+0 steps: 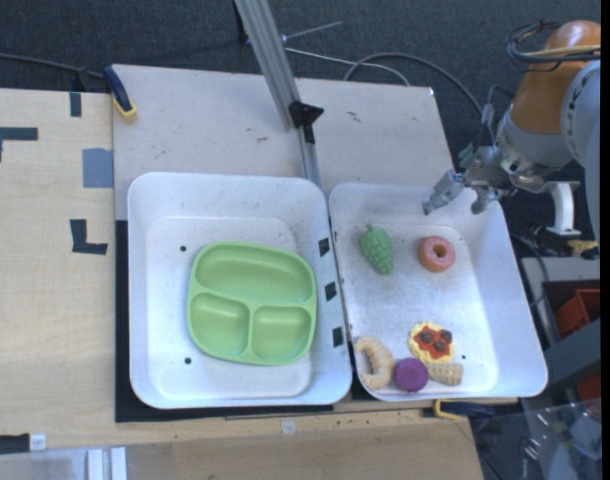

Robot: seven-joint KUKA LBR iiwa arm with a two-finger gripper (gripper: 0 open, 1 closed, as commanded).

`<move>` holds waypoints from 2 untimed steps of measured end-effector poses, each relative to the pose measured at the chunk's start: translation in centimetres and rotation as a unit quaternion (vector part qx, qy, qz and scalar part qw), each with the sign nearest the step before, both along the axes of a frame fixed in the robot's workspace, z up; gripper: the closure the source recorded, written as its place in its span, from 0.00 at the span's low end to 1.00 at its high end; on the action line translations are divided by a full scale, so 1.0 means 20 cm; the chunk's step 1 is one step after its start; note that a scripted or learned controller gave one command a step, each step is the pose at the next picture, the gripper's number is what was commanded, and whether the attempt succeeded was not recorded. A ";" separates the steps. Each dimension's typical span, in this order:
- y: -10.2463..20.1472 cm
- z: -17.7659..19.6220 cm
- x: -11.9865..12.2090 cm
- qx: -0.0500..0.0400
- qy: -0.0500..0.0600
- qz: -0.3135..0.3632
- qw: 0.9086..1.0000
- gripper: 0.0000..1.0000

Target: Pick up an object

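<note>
The right bin (505, 298) holds a green bunch of grapes (377, 249), a pink-orange doughnut (436, 254), a tan pretzel-like piece (373, 361), a purple ball (410, 375) and a yellow pizza slice with red dots (434, 347). My gripper (455, 196) hovers over the bin's far right corner, above and right of the doughnut. Its two fingers stand apart with nothing between them.
The left bin (150, 298) carries a green divided plate (252, 302). A slanted metal pole (275, 58) crosses the bench behind the bins. A blue and yellow clamp (119, 91) sits at the bench's far left corner.
</note>
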State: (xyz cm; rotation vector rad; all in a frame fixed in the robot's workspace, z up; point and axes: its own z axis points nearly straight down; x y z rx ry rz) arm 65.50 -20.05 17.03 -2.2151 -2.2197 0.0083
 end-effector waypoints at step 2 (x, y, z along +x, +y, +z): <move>0.03 -0.42 -0.04 -0.001 -0.002 0.001 1.000 0.00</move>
